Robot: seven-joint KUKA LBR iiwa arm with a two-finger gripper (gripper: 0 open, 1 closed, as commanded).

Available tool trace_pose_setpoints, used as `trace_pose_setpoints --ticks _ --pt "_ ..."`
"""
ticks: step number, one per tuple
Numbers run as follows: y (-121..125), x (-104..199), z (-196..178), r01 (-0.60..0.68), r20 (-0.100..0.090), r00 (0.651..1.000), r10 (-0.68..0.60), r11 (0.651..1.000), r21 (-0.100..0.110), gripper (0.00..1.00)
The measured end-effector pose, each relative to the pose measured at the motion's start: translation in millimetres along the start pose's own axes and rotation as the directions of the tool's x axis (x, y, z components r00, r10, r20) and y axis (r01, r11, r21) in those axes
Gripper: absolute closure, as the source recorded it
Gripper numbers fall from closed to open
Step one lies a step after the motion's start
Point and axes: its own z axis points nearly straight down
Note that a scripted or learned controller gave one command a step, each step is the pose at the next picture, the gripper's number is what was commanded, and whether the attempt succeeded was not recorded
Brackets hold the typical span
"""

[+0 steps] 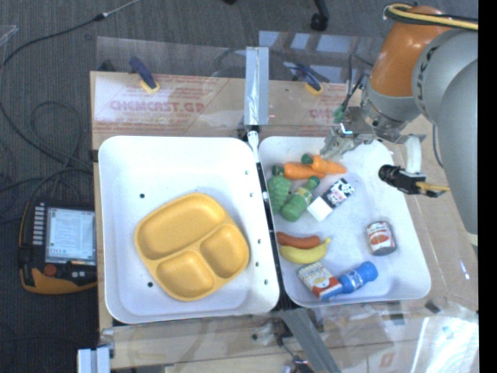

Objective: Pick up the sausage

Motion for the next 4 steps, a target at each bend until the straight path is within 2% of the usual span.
trace_pose_setpoints --ticks 1,2,3,4 --pt "-0.1 -0.3 0.1 0.0 0.001 1.0 0.0 1.0 0.0 0.0" --pt "-21.2 23.0 81.0 0.078 -0.001 0.997 -0.078 0.997 0.0 0.0" --pt "-4.7 -22.4 64.0 0.148 -0.009 0.989 -0.147 0.989 0.025 0.0" --pt "-3.8 5.5 85.3 0.23 0.005 0.973 -0.23 0.973 0.033 0.0"
